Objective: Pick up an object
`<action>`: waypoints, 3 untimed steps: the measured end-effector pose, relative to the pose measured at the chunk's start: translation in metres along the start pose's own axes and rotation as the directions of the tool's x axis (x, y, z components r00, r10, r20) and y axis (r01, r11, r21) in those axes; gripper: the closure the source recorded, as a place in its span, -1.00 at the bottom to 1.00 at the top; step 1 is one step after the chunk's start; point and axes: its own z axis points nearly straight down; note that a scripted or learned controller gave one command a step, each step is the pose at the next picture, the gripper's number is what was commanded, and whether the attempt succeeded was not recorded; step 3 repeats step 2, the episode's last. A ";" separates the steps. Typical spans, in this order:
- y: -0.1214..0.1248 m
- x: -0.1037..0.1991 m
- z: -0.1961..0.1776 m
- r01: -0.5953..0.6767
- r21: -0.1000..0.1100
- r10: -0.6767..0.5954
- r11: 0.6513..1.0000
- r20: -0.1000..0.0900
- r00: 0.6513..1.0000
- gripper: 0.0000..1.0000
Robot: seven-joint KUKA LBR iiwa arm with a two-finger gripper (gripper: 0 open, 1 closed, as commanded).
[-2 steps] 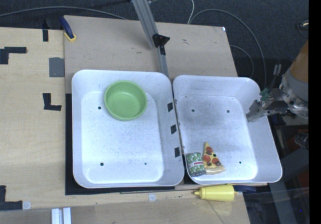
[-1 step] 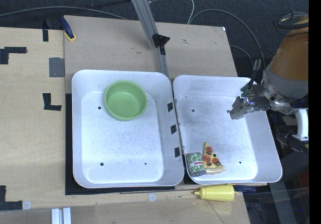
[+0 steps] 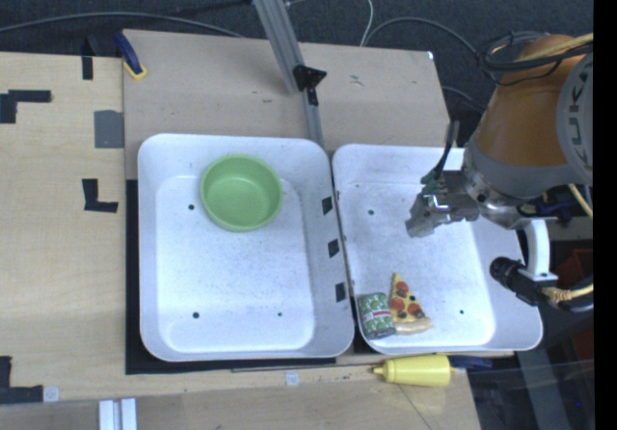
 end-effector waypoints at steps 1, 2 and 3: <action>0.003 0.059 0.014 0.001 0.001 -0.001 1.000 0.000 1.000 1.00; 0.015 0.112 0.009 0.002 -0.001 -0.002 1.000 0.000 1.000 1.00; 0.015 0.112 0.009 0.002 -0.001 -0.002 1.000 0.000 1.000 1.00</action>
